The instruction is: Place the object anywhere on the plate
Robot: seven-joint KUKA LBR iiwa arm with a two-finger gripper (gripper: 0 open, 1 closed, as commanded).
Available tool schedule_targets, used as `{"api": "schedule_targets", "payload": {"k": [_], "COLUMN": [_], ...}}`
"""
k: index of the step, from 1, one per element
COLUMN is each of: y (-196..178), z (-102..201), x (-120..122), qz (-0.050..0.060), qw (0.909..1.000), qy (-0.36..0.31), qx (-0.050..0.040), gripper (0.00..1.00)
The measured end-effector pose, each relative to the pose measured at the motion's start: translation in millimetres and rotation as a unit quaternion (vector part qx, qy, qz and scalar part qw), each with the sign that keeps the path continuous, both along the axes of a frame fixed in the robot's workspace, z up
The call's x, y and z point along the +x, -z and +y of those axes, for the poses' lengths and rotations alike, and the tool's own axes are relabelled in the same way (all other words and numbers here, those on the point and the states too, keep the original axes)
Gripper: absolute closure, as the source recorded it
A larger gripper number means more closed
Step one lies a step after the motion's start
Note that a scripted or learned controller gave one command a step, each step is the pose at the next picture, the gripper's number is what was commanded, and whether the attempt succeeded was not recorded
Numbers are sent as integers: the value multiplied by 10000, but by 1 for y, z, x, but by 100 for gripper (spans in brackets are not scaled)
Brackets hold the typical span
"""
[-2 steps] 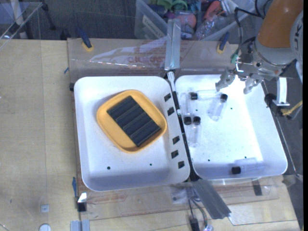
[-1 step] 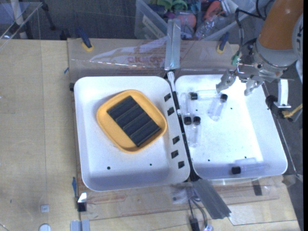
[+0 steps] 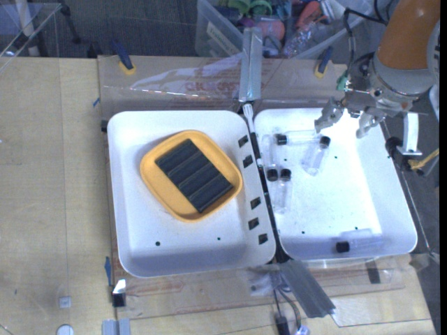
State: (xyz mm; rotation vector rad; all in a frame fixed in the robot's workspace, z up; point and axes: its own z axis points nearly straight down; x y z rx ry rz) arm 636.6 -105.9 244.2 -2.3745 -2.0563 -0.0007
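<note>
A: Where does the gripper [image 3: 347, 121] hang?

B: Over the back of the right bin [image 3: 391, 208], jaws spread apart, gripping nothing.

A: And the objects?

B: Clear vials [image 3: 311, 155] with black caps lie on that bin's floor, some near the divider [image 3: 257, 180]. The orange plate [image 3: 155, 180], in the left bin [image 3: 133, 243], already carries a dark ribbed block [image 3: 193, 176].

A: The risk?

B: I reckon the vials are transparent and slick; the jaws could close on air, or one could roll off the block.

A robotics lab: a grey-and-orange robot arm [image 3: 408, 40] over two white bins [image 3: 335, 236] clamped to a wooden desk [image 3: 42, 187], a clear tub of assorted toys [image 3: 279, 9] behind.
</note>
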Motion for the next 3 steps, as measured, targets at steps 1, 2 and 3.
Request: {"api": "schedule_targets", "payload": {"k": [1, 2, 3], "y": [10, 0, 7], "z": [0, 5, -5], "x": [-2, -13, -12], "qz": [20, 26, 28], "qw": [9999, 9991, 9987], "qy": [158, 414, 502], "qx": [10, 10, 11], "gripper": [0, 0, 0]}}
